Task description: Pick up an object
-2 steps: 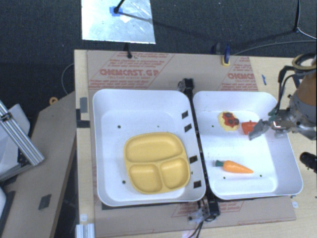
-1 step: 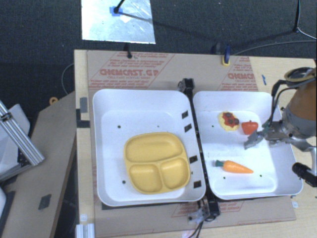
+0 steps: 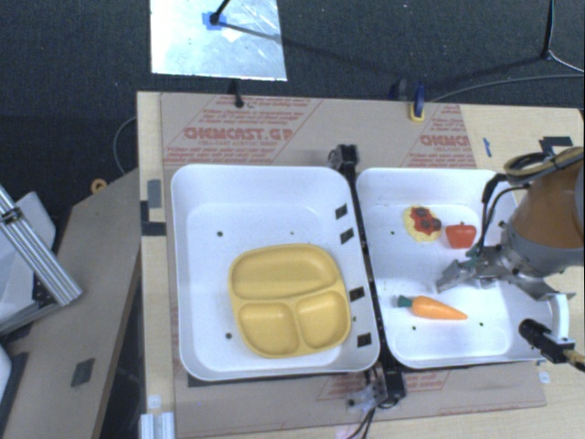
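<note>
In the right bin (image 3: pixel 430 347) lie three toy foods. An orange carrot (image 3: pixel 437 309) with a green stem end rests near the bin's middle, pointing right. A small pizza slice (image 3: pixel 422 223) and a red pepper (image 3: pixel 460 235) sit side by side toward the back. My gripper (image 3: pixel 454 275) reaches in from the right and hangs low between the pepper and the carrot, just above the carrot's right half. Nothing shows in its grasp.
The left bin (image 3: pixel 201 245) holds a yellow divided plate (image 3: pixel 288 298). A black divider with clips (image 3: pixel 358 245) runs between the bins. The arm's orange band (image 3: pixel 553 208) and wrist cover the right bin's right wall. A black and white part (image 3: pixel 546 333) juts out near the front right corner.
</note>
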`<state>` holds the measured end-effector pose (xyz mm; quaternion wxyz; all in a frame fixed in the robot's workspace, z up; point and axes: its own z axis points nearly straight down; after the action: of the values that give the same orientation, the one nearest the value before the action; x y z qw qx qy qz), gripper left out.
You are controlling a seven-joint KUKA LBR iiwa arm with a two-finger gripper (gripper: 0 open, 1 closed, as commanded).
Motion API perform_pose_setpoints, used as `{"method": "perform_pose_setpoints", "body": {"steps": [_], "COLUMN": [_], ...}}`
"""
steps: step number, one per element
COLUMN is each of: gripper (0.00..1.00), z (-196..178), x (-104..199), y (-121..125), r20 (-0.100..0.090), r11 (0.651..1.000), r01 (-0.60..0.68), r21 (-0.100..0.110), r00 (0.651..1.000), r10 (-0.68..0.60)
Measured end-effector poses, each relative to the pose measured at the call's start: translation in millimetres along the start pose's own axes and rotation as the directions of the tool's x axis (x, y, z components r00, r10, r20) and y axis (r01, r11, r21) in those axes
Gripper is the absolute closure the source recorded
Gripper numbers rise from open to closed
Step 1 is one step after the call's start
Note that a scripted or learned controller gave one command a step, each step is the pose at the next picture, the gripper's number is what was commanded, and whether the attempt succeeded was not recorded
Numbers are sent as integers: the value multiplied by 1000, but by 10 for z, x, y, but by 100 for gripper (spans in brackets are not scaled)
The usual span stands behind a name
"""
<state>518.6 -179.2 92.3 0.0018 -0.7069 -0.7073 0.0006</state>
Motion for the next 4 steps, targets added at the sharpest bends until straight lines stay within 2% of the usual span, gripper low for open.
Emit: {"method": "perform_pose_setpoints", "body": {"steps": [1, 2, 4], "gripper": [100, 100, 100], "z": [-139, -574, -1777], "x": [-6, -6, 112], "y": [19, 8, -26], "r20": [3, 4, 4], "r11": [1000, 1000, 1000], "r01": [1, 3, 5], "r21": [-7, -9, -11], "r00": [1000, 1000, 1000], "r10": [-1, -3, -5]}}
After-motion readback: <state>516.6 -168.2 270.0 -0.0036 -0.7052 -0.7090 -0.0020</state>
